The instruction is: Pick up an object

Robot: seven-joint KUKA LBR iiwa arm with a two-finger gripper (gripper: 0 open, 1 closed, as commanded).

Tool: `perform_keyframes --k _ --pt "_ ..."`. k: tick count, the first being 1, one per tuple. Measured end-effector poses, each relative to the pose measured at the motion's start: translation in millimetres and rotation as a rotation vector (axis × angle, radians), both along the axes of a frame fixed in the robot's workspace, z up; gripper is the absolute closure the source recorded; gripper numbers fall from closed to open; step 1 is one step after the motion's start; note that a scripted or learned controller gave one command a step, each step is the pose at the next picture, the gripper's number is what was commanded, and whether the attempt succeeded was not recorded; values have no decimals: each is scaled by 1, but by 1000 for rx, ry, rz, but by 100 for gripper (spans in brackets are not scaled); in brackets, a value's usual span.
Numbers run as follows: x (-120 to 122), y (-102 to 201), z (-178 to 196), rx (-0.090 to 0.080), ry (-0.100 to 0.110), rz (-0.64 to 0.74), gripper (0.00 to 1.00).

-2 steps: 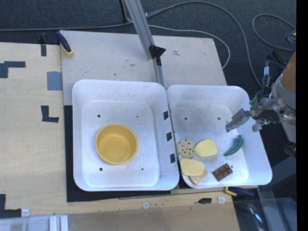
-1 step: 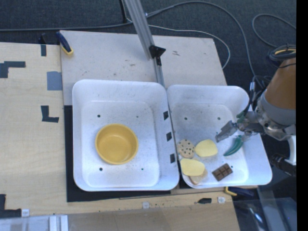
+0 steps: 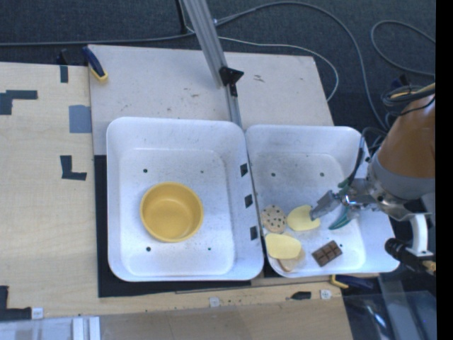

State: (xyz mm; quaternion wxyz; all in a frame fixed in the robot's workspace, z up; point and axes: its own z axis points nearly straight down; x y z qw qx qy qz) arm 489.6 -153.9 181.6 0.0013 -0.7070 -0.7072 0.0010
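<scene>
A pale yellow, flat, rounded piece (image 3: 303, 219) lies in the right bin (image 3: 304, 139), near its lower middle. The gripper (image 3: 333, 212) hangs just to the right of it, fingers pointing left and down toward it; one grey finger (image 3: 324, 205) reaches the piece's right edge and a teal-tipped one (image 3: 341, 218) sits lower and further right. The fingers stand spread apart, and nothing is seen between them. Left of the yellow piece a round brown cookie (image 3: 274, 219) with dark specks lies close to the bin's left wall. Below these, a larger pale yellow oval (image 3: 282, 246) rests over a tan piece (image 3: 288, 263) at the bin's front edge. To the right of that, a dark brown chocolate square (image 3: 327, 253) lies apart from the others. The arm (image 3: 409, 154) enters from the right, its orange band above the grey wrist. In the left bin (image 3: 170, 137) a yellow bowl (image 3: 172, 212) stands upright, left of centre toward the front.
</scene>
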Motion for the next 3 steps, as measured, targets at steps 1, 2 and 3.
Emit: perform_keyframes --k 1,2,3 --pt "1 11 -51 1 2 1 0" --pt "2 10 -39 0 -2 1 100" --pt "0 8 22 -1 -7 0 100"
